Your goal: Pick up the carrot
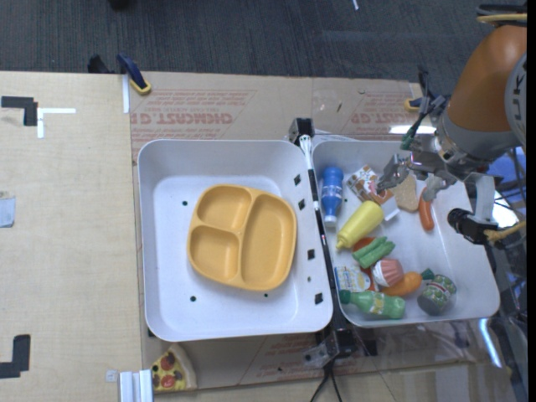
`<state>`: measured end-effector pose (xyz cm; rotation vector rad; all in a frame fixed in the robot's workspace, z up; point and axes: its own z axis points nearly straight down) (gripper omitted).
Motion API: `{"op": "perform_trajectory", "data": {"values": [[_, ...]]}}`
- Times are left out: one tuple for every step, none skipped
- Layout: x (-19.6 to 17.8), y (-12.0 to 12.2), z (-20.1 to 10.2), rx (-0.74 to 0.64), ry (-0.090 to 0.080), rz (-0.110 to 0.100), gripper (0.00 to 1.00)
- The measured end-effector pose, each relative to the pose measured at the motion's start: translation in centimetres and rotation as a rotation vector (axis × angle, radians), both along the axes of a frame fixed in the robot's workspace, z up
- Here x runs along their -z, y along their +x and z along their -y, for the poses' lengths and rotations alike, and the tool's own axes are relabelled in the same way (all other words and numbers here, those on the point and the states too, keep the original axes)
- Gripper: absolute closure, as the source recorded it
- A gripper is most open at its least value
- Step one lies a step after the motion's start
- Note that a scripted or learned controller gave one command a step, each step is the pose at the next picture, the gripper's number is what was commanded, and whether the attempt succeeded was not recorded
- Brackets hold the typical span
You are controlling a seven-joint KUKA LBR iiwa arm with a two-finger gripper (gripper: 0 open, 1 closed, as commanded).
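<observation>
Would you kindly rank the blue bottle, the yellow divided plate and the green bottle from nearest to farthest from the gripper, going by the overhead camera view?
Measured from the gripper, above the far part of the right bin:
1. Blue bottle, along the right bin's left wall.
2. Green bottle, at the right bin's near edge.
3. Yellow divided plate, in the middle of the left bin.

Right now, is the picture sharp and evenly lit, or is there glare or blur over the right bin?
Camera view: mostly sharp and evenly lit; the plate casts only a soft shadow; the claw looks slightly blurred above the right bin; the carrot is small but readable; no strong glare on the white plastic.
</observation>
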<state>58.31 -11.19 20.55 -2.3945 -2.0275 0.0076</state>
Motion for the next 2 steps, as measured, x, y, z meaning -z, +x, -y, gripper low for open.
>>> {"op": "perform_trajectory", "data": {"values": [[11.6, -6.0, 2.6, 0.081, 0.001, 0.004, 0.00], [11.6, -10.4, 6.5, -0.044, 0.002, 0.005, 0.00]]}}
